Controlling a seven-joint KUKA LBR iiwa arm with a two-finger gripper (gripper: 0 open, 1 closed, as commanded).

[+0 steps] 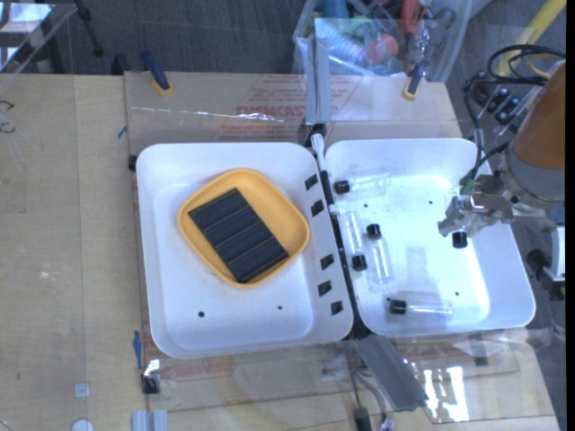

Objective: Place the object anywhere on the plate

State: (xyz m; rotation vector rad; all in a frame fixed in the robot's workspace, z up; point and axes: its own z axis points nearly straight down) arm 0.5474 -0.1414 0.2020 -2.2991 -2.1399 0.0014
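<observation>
Over the right white bin (503, 303), the grey two-finger gripper (460, 227) pinches a clear plastic vial with a black cap (459, 237). The square yellow plate (243, 226), bearing a ribbed black slab (238, 234), sits well left of that vial, in the left white bin (171, 321).

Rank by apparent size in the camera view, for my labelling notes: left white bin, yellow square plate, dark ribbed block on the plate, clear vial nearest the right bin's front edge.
1. Left white bin
2. Yellow square plate
3. Dark ribbed block
4. Clear vial
</observation>
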